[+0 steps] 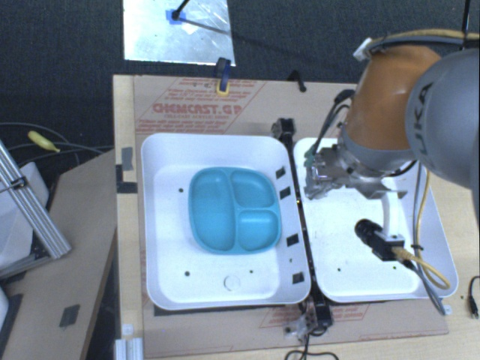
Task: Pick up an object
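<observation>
Overhead slanted view of the counter (127,96), covered by a brown printed cardboard sheet (199,103), on which two shallow white bins sit side by side, touching along their inner walls.

Left bin (161,201): holds a blue divided plate (234,209) with three compartments, lying flat near the bin's middle, slightly toward the right wall. The plate is free of any contact with the arm.

Right bin (352,280): the arm (420,103) enters from the right and bends downward over this bin, its orange band (390,96) facing the camera and its grey link above it filling the upper right corner. Below the band, the metallic wrist block (330,171) hangs above the bin's upper left portion, close to the dividing wall. The end effector (313,182) sits beneath that block; it is hidden by the wrist, so whether it is released or clenched cannot be told, and no object can be seen in it.

A black cylindrical fitting (375,238) with a yellow cable (424,265) projects over the bin's lower right area; cables run along the arm's side.

Beyond the counter's far edge lies a reflective metal sheet (178,21) on dark carpet. Aluminium framing (26,208) stands at the left edge.
</observation>
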Motion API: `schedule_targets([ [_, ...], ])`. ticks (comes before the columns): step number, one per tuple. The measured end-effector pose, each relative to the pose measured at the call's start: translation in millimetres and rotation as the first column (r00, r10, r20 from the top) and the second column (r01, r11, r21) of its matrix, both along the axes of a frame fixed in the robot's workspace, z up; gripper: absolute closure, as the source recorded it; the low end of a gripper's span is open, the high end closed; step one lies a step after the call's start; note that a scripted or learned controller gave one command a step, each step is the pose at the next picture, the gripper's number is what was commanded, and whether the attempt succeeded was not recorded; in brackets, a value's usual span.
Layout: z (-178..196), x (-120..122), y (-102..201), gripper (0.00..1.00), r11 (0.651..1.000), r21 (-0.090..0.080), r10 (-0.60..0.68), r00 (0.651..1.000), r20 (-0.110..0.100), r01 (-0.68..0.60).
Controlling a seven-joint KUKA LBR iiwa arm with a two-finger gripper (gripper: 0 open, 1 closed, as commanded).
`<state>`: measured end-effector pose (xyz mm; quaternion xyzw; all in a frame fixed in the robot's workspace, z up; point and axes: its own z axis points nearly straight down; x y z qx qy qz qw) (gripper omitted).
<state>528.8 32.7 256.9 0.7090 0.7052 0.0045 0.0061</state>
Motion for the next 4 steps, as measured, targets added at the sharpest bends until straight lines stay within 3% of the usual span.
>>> schedule_targets([
  [1, 69.7, -30.4, 40.7, 1.00, 1.000, 0.006, 0.014, 1.000, -0.006, -0.014],
  [2, 106.7, -41.8, 66.7, 1.00, 1.000, 0.005, 0.013, 1.000, -0.009, -0.013],
  [4, 160.3, -42.1, 130.0, 1.00, 1.000, 0.004, 0.010, 1.000, -0.012, -0.010],
])
